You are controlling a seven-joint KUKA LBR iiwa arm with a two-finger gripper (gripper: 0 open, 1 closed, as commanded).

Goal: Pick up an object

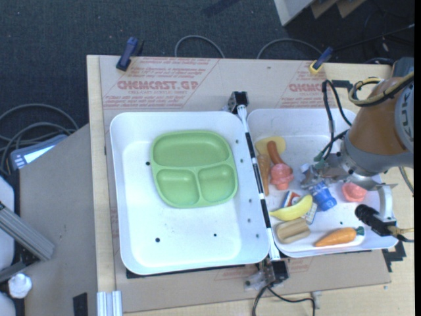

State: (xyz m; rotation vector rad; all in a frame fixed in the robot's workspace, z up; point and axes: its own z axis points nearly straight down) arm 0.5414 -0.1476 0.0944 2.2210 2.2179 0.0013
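Note:
The right bin holds several toy foods. Among them are a yellow banana, a pink piece, an orange sausage, a brown roll, a carrot and a pink piece further right. A blue cylinder lies tilted mid-bin. My gripper is low in this bin, just above and touching or nearly touching the blue cylinder. Its metal parts hide the tips.
The left bin holds a green divided tray. A black rail separates the two bins. Cables run from the arm over the right bin's far corner. Clamps sit on the board's back edge.

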